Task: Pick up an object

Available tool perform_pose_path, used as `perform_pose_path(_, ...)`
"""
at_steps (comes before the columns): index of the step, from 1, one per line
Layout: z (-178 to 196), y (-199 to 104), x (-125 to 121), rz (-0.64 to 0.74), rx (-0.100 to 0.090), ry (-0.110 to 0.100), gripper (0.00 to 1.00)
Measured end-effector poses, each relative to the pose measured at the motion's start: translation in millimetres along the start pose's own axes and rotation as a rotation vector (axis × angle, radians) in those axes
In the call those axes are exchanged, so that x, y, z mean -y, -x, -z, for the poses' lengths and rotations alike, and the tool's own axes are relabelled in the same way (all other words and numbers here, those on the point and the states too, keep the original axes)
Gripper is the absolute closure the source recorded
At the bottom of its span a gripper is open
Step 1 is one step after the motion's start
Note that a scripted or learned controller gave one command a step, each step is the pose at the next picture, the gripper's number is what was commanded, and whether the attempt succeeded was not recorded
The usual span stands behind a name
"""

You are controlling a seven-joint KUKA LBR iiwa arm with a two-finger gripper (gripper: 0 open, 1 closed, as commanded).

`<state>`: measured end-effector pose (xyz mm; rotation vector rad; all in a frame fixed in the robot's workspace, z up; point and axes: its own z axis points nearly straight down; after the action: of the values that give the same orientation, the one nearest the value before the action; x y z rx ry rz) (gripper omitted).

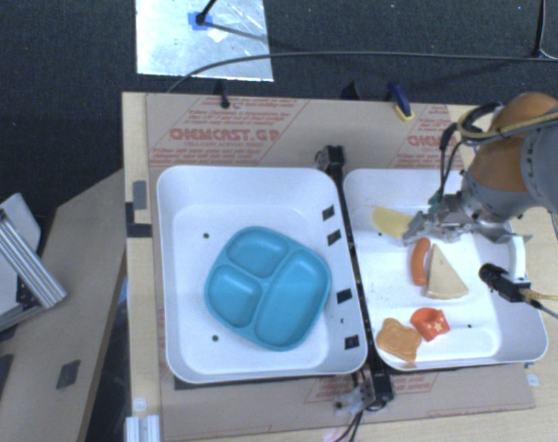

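Fingers (424, 232) over sausage (419, 262) (right bin (518, 339)).

Small food pieces (424, 295) in right bin (518, 339)

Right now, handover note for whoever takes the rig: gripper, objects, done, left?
Gripper: low in the right bin, near its upper left; open or shut can't be read, nothing visibly held.
Right bin: yellow piece beside the gripper, orange sausage-shaped piece, tan wedge, small red piece, orange-brown piece.
Left bin: blue divided plate.
Done: no pick visible.
Left: grasp and lift one object.
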<state>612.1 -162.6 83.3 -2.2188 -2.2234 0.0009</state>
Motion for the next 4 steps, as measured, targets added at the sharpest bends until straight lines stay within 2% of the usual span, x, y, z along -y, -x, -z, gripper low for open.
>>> perform_pose_path(1,12.8,0.3,-1.5,0.001,0.001,0.005,1.00)
perform_pose_path(2,56.7,-4.0,-3.5,0.003,0.001,0.005,1.00)
perform_pose_path(4,151.1,10.7,-10.0,0.004,0.002,0.008,1.00)
